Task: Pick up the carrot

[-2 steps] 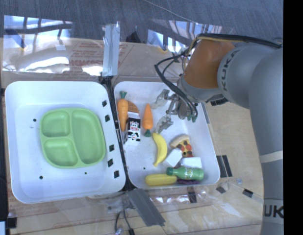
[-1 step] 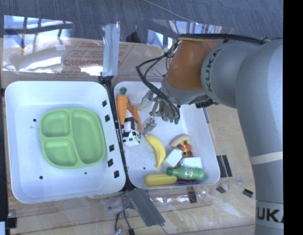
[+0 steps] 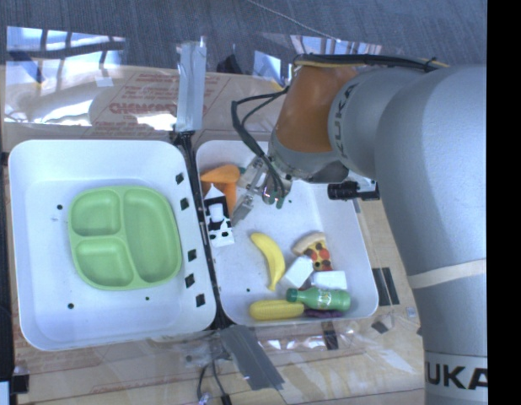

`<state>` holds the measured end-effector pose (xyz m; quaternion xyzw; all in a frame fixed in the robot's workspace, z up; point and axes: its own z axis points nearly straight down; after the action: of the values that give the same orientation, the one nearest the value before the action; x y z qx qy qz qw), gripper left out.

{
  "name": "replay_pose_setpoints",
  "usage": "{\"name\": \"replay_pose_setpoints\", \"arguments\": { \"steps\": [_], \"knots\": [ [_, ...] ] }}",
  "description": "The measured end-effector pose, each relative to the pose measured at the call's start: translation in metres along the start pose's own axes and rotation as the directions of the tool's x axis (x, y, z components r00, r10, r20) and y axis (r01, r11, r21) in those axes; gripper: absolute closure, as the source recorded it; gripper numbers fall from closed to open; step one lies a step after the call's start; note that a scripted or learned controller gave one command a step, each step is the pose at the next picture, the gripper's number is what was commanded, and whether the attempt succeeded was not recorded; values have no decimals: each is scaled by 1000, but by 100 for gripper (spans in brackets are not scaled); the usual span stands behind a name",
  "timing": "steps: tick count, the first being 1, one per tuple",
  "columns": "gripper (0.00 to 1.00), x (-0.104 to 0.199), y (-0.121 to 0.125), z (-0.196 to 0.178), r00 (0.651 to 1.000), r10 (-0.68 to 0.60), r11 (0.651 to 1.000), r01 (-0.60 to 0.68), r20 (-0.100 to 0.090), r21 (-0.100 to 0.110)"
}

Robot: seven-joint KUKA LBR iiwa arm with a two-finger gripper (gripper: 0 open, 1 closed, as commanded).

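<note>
You have the grey arm with its orange band reaching in over the right-hand shallow white bin (image 3: 362,251); take that bin as your landmark. The two-finger gripper (image 3: 259,194) hangs over the bin's upper left part, its metal fingers angled down toward the bin's left wall. Whether they are spread or pressed together you cannot tell from this slant, and nothing is plainly seen between them.

The orange tapered carrot (image 3: 222,180) lies in the bin's upper left corner, just beside the gripper and close against the left wall. Whether the fingers touch it cannot be made out.

Toward the bin's middle you will see a curved yellow banana (image 3: 271,258). Right of that lies a small pizza-slice toy (image 3: 312,246) with a white block (image 3: 298,272) just below it. Along the bin's lower edge rest a yellow corn-like piece (image 3: 276,310) and a green plastic bottle (image 3: 319,299), lying on its side.

Left of the landmark bin, sharing its wall, sits the second white bin (image 3: 33,192), which holds a pale green three-compartment plastic tray (image 3: 124,236).
</note>
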<state>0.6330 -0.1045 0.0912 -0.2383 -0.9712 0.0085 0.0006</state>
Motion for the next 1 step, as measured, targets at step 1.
{"name": "replay_pose_setpoints", "arguments": {
  "steps": [1],
  "knots": [
    [0, 27, -21, -3, 933, 359, 933, -359, 7, -8]
  ]
}}
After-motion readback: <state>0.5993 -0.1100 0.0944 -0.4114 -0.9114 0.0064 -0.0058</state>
